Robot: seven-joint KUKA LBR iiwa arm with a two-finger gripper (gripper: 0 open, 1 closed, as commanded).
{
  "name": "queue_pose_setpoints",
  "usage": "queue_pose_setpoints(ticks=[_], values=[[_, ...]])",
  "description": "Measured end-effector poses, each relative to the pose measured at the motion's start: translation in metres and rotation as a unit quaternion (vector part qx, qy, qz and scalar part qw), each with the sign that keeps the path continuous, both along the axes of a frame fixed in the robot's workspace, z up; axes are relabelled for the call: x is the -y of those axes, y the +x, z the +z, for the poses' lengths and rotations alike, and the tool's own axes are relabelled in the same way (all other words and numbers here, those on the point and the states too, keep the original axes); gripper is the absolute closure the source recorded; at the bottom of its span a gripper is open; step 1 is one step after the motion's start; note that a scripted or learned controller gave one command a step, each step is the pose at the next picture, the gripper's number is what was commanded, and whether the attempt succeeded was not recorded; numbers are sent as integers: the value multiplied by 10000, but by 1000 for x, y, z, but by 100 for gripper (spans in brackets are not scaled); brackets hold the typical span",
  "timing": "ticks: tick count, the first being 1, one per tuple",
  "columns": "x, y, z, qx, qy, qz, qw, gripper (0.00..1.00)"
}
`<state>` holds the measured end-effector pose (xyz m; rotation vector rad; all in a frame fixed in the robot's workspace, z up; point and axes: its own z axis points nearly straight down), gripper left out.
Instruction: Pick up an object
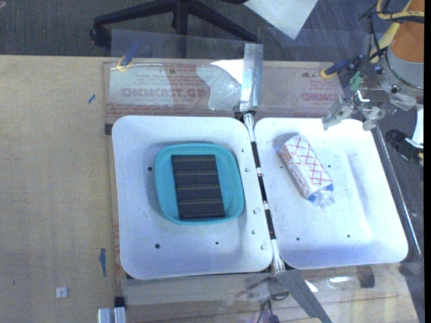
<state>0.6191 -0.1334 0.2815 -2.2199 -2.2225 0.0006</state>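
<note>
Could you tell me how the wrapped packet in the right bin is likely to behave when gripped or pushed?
The wrapped packet looks rounded and elongated, so it may roll sideways. Its glossy wrapper, crinkled at the lower end, probably slips and yields under pressure. It looks light for its size, so a nudge would likely slide it across the right bin.

Below me: two white bins, left bin [135, 247] & right bin [377, 241], touching along a middle seam. Wood bench [47, 180] under both. Clear plastic sheet [175, 89] w/ red lettering behind them. Black office chair base [175, 9] on the floor beyond.
</note>
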Motion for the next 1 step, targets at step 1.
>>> queue_pose_setpoints(ticks=[1], values=[[-17,-34,-131,7,-2,234,9997,0]])
